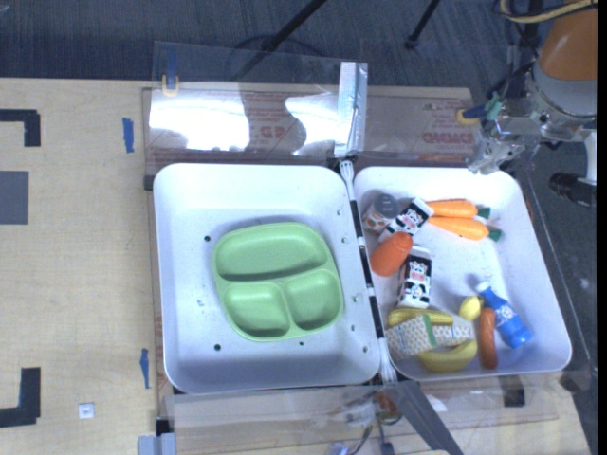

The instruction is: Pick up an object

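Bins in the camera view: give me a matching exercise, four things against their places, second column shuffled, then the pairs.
Things:
1. green tray
2. carrots
3. banana
4. blue bottle

Places:
A. right bin, far end
B. right bin, near edge, by the divider
C. left bin, middle
D. right bin, near right corner, beside a sausage

Pairs: 1-C, 2-A, 3-B, 4-D

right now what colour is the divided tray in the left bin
Light green. The divided tray shows plainly in the camera view, lying in the left white bin.
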Robot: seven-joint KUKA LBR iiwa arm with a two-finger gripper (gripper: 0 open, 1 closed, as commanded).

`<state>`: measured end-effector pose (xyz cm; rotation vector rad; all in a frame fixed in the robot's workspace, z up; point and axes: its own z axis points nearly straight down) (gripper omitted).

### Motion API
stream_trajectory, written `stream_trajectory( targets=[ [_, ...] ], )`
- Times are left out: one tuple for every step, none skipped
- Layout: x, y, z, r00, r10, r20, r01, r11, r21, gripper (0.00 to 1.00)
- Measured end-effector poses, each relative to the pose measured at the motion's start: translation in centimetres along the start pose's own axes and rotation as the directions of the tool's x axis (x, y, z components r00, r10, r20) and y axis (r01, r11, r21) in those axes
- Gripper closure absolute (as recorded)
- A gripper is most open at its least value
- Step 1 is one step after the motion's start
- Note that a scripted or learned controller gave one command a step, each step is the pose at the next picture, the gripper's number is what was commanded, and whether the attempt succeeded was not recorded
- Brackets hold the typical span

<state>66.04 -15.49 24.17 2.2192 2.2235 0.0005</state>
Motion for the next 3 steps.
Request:
stream_trajectory(
  targets=[
    [-0.6, 0.6, 9.0, 0.980, -0.197, 0.000, 0.197, 0.980, 0.001, 0.00],
    [-0.5, 0.8, 7.8, 0.980, -0.199, 0.003, 0.199, 0.980, -0.004, 1.00],
    [-0.5, 0.8, 7.8, 0.980, -0.199, 0.003, 0.199, 0.980, -0.004, 0.00]
  ],
)
